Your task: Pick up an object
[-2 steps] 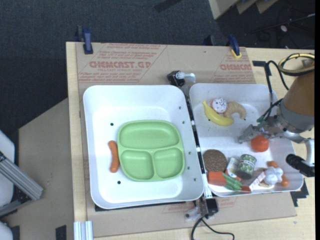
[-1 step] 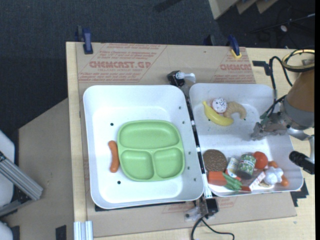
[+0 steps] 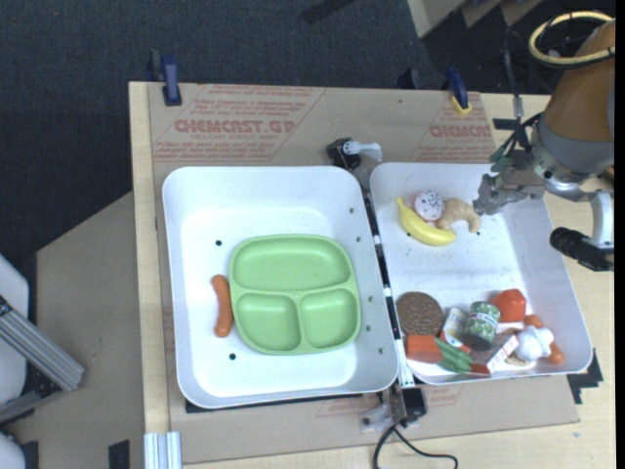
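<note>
A: Claw status?
B: Grip state couldn't be told. It was seen low in the right bin, just beside the tan toy and banana.

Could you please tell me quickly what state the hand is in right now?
Hand: over the right bin beside the banana; open or closed cannot be told.
</note>
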You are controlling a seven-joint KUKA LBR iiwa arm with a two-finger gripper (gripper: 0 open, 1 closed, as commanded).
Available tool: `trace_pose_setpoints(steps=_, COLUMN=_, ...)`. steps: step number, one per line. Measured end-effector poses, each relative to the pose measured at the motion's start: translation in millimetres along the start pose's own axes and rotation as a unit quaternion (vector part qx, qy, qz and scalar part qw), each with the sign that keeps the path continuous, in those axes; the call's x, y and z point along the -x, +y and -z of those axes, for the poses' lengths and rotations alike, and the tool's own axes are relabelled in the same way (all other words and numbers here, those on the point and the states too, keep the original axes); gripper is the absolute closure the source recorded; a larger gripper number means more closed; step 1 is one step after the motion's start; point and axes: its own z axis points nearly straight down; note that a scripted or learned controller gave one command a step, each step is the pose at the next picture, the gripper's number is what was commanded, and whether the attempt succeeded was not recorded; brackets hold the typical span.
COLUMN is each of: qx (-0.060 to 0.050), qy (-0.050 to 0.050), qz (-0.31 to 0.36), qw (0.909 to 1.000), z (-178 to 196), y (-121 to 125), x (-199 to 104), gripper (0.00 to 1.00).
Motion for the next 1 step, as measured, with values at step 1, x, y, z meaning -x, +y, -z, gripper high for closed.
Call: trace_pose_setpoints(steps=1, qx=-0.008, qy=0.001, qz=-0.003, qw=1.0, z=-41.0, y=17.4, x=-26.4, gripper=1.0)
